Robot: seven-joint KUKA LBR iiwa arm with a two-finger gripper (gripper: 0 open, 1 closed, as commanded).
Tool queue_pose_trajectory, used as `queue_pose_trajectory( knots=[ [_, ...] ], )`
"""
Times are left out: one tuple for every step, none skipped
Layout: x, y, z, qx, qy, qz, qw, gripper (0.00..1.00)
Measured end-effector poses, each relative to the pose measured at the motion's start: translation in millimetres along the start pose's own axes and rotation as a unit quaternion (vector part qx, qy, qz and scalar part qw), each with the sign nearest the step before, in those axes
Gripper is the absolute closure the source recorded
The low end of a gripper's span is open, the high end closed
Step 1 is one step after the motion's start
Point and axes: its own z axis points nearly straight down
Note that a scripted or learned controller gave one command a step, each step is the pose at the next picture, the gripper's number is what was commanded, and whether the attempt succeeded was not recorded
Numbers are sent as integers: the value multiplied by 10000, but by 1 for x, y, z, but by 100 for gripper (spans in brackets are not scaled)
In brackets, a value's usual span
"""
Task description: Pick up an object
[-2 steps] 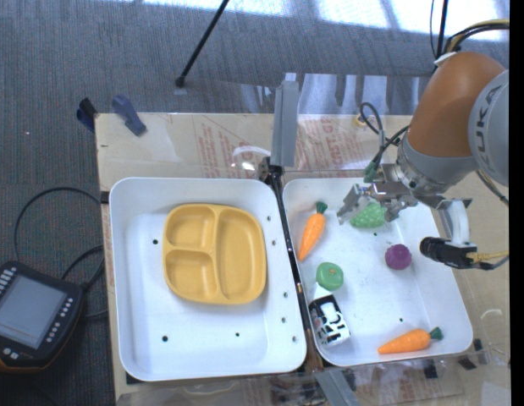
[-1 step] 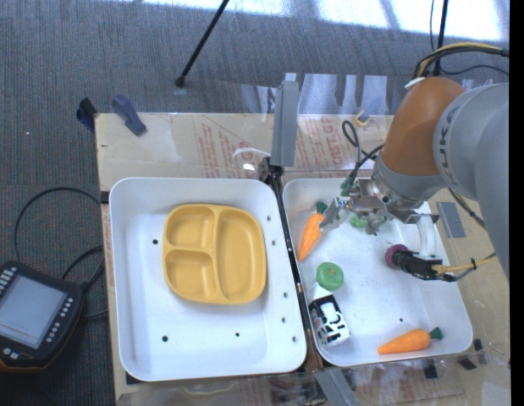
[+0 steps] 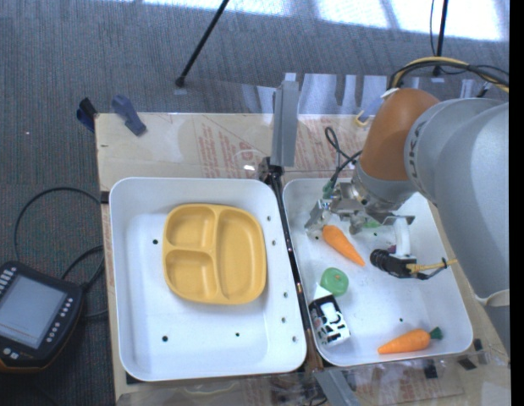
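Two-finger gripper [image 3: 333, 216], spread unclear, at 12 o'clock of tapered orange plastic carrot [image 3: 343, 244]: probably light, stiff, slick; grasp thick end.

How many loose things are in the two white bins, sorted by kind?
Toy carrots: 2, one by the gripper, one near the right bin's front corner
Yellow divided plate: 1, in the left bin
Green round piece: 1
Black-and-white block: 1
Total: 5
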Motion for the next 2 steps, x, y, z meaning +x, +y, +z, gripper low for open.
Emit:
queue_pose_trajectory(
  knots=[
    [-67, 4, -38, -48, -10, -375, 9993, 0],
    [-34, -9, -1, -8, 6, -244, 9997, 0]
  ],
)
